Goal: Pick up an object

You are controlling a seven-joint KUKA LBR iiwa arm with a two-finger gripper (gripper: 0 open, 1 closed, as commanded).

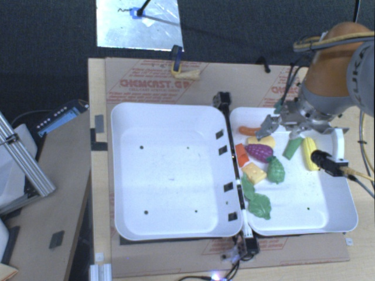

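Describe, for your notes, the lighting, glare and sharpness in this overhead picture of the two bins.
Camera view: light is even and soft, with faint shadows along the left bin's walls; the shiny sheet at the top shows bright glare; the arm's orange band looks soft and slightly blurred, while the toy foods in the right bin are fairly sharp; the tool hangs above them.

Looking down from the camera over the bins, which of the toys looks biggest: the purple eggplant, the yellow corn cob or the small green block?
Largest to smallest, as seen from the overhead camera:
1. The purple plastic eggplant
2. The yellow plastic corn cob; it looks close to the eggplant, so this order is unsure
3. The small green plastic block, clearly the smallest
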